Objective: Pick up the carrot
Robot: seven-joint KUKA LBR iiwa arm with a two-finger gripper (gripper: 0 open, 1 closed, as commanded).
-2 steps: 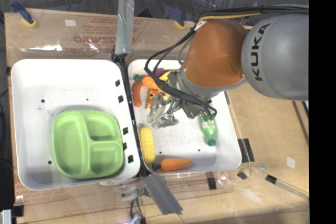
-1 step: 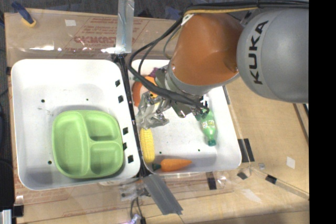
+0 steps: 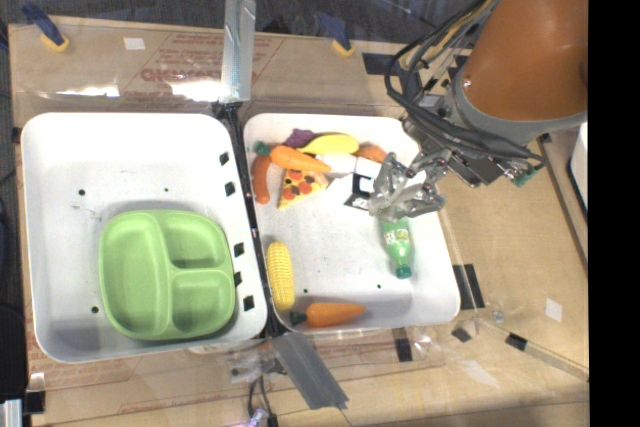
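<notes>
Two carrots lie in the right bin (image 3: pixel 330 255). One carrot (image 3: pixel 298 159) rests at the back among other toy food, and another carrot (image 3: pixel 333 314) lies along the front wall. My gripper (image 3: pixel 398 190) hangs over the bin's right side, just above a green bottle (image 3: pixel 397 245). Its metal fingers (image 3: pixel 386 177) appear spread, with nothing between them. The gripper is well to the right of the back carrot and above and right of the front one.
Beside the back carrot are a banana (image 3: pixel 332 145), a pizza slice (image 3: pixel 300 183), a sausage (image 3: pixel 261 177) and a purple item (image 3: pixel 300 136). A corn cob (image 3: pixel 281 274) lies by the left wall. The left bin (image 3: pixel 60 165) holds a green divided plate (image 3: pixel 167 273).
</notes>
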